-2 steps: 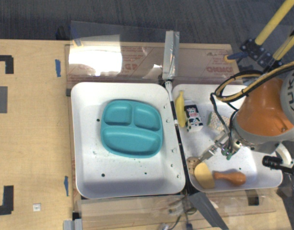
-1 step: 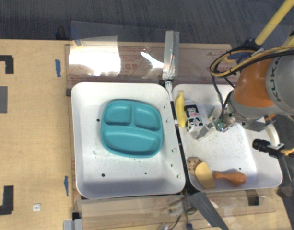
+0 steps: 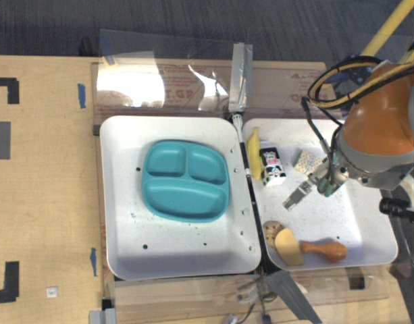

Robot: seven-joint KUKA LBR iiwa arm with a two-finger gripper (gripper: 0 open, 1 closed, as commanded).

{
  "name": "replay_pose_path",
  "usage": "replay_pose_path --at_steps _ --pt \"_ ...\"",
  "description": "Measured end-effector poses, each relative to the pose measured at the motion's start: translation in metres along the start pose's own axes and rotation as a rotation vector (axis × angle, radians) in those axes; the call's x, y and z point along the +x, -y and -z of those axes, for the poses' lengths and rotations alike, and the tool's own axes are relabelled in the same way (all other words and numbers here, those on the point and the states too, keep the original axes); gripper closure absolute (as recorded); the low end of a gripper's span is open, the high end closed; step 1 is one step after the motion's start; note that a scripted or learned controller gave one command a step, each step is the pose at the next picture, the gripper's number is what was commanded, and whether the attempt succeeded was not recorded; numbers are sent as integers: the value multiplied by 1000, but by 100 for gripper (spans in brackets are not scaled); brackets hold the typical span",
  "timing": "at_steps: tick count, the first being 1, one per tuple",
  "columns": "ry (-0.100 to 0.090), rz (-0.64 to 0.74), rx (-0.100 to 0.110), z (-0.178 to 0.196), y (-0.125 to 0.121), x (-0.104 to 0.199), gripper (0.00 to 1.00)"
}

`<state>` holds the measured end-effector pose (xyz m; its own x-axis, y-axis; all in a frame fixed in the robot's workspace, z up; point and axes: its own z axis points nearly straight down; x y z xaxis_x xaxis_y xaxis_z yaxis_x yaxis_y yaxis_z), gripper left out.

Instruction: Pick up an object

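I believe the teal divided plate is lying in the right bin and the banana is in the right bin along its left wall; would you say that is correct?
One detail is off: the camera view shows the teal divided plate lying in the left bin, not the right. The banana is indeed in the right bin, along its left wall.

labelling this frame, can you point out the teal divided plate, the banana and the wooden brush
teal divided plate (image 3: pixel 186 181): camera view, on the ridge where its compartments meet, left bin.
banana (image 3: pixel 253 155): camera view, mid-length of the yellow fruit, by the right bin's left wall.
wooden brush (image 3: pixel 321 250): camera view, on its brown handle, right bin's near edge.
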<state>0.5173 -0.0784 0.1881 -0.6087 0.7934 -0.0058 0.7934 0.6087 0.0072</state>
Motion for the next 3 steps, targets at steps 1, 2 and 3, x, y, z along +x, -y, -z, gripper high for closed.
replay_pose_path --at_steps 1,2,3 --pt "-3 147 4 -3 -5 -3 0" --pt "-11 67 12 -84 6 -20 0" --pt "0 -287 3 -101 -5 -105 0"
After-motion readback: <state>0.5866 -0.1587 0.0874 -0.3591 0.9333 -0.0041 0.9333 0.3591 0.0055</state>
